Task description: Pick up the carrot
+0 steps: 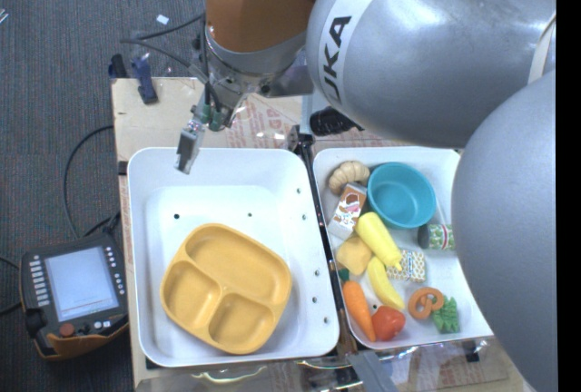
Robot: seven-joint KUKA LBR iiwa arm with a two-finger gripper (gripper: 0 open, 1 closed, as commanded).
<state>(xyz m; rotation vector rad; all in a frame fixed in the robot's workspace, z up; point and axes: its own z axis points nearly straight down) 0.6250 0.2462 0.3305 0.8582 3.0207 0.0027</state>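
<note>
A: Well, here we are, and we find the gripper [188, 150] up at the upper left of the frame, hanging over the far rim of the left bin [145, 191]. One dark finger shows; whether the pincer is open or closed, we cannot tell from this angle. We see nothing between its fingers.

B: And the carrot [358, 308]? We've got it low in the frame, in the right bin [463, 161], lying against that bin's left wall, with its green top pointing up the picture.

A: So the tool and the target are well apart, with a whole bin between them. The yellow divided plate [227, 288] sits alone in the left bin, beneath and to the right of the gripper.

B: Now, the trouble we'd expect: that carrot is crowded. A red pepper [388, 322] touches its lower end, a banana [385, 283] lies just beside it, and a pale yellow lump [354, 256] sits right above its top.

A: We'd judge a descent slightly off to the right would catch the pepper or banana instead. Off to the left, and a finger lands on the bin wall.

B: And the big grey arm [427, 36] already covers much of the right bin's far side, so we may lose sight of the carrot as it swings over.
</note>
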